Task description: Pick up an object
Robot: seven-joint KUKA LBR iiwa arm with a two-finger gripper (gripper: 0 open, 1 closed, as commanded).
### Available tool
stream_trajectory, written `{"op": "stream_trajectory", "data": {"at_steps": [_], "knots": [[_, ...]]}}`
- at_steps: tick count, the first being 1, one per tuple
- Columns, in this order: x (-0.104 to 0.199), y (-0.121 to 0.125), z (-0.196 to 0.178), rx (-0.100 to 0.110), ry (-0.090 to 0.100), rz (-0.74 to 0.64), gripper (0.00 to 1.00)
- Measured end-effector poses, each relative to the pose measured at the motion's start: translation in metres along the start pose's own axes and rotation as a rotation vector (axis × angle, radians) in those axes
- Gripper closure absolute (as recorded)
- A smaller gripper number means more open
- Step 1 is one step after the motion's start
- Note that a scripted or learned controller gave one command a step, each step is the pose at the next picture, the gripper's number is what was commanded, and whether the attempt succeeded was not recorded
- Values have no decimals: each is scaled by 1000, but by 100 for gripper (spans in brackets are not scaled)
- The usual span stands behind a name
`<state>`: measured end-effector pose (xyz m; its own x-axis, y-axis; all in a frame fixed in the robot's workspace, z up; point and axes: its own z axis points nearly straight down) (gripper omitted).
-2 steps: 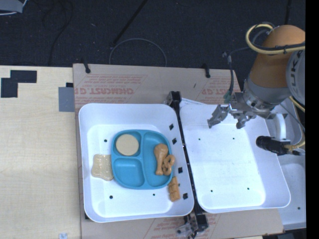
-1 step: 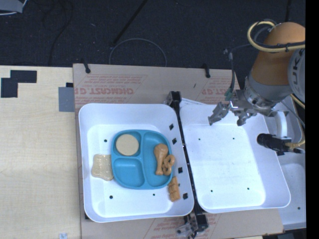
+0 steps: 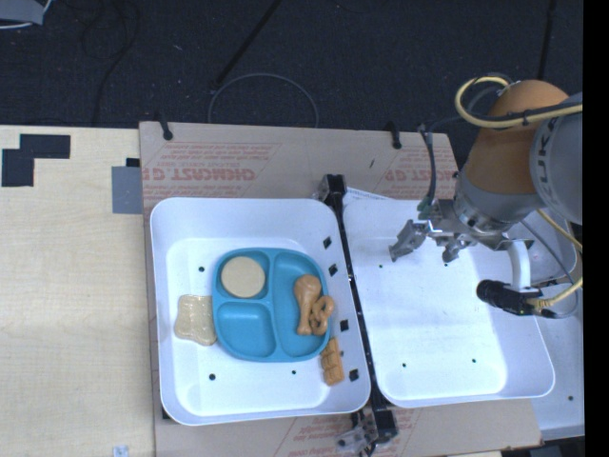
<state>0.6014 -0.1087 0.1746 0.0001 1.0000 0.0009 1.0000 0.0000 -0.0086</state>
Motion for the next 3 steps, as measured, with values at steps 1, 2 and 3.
{"op": "stream_trajectory", "data": {"at_steps": [1, 2, 3], "knots": [[-3, 0, 64, 0, 0, 0, 0], [-1, -1, 89, -3, 0, 0, 0], [-2, 0, 77, -3, 0, 4, 100]]}}
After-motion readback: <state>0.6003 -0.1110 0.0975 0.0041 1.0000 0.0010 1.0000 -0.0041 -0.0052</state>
